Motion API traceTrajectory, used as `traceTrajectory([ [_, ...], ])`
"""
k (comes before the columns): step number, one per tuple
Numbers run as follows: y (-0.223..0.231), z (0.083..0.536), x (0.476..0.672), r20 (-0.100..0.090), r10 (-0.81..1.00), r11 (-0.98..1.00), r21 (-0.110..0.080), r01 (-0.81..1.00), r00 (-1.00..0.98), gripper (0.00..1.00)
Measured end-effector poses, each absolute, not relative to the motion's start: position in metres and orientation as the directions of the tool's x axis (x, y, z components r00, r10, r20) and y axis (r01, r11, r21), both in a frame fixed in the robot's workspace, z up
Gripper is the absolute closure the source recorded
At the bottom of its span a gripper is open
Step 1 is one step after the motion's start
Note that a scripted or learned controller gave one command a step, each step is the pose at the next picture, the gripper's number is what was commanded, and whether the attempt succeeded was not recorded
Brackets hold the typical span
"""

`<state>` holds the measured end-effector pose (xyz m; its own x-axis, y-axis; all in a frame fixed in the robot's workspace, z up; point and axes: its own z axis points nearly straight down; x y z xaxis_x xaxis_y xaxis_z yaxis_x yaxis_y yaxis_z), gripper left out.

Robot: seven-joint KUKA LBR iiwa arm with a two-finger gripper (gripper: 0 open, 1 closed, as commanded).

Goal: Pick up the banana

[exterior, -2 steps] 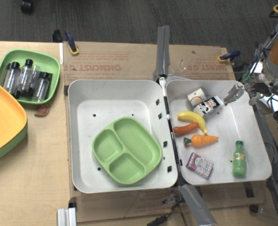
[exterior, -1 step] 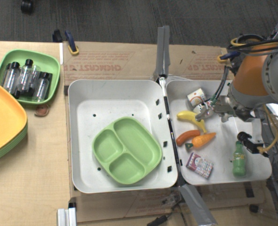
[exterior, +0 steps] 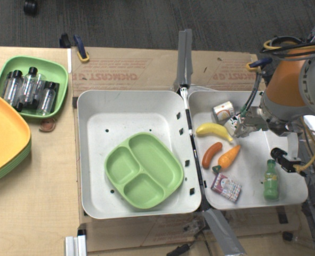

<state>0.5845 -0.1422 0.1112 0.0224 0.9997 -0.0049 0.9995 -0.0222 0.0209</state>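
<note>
Your gripper [exterior: 237, 128] was right at the banana [exterior: 214, 131]'s right end, so you were on the approach step. Couldn't tell its state; nothing visibly held. Next it needed to straddle the banana and close.

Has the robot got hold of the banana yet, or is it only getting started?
Done so far: the arm has reached into the right bin, and its gripper sits right at the banana's right end. In hand: nothing that I can see; the banana lies flat on the bin floor beside the sausage and carrot. Left: gripping it and lifting it.
</note>
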Motion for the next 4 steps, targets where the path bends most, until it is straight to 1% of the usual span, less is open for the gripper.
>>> traceTrajectory([
  [1,-0.077,0.191,0.628,-0.002,0.993,-0.120,-0.001,0.993,0.120,1.00],
  [2,-0.099,0.249,0.659,-0.002,0.992,-0.124,-0.001,0.992,0.124,1.00],
  [3,-0.046,0.256,0.659,-0.003,0.954,-0.298,-0.003,0.954,0.298,1.00],
  [4,-0.071,0.235,0.648,-0.001,0.990,0.140,-0.002,0.990,-0.140,1.00],
])
